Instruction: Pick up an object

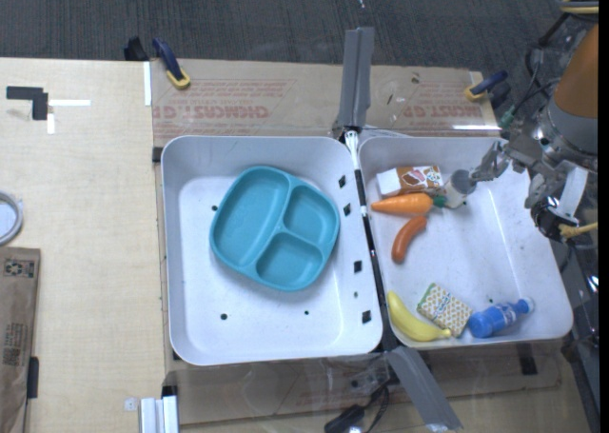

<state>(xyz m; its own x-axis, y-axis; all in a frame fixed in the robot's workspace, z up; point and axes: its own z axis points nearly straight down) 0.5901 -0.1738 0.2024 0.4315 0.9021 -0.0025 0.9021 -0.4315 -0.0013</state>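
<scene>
The right bin (533,260) holds an orange carrot (404,203) with a green top, a small orange sausage (407,237), a brown and white snack box (411,179), a banana (414,323), a patterned cracker packet (444,307) and a blue bottle (495,319). My gripper (462,186) reaches in from the right edge and sits low in the bin's far part, just right of the carrot's green top. Nothing shows held in it.
The left bin (190,307) bears a blue divided plate (276,226). A grey divider post (358,79) stands behind the seam between the bins. Clamps (171,65) grip the cardboard at the back. Cables hang off the arm (571,108) at the right.
</scene>
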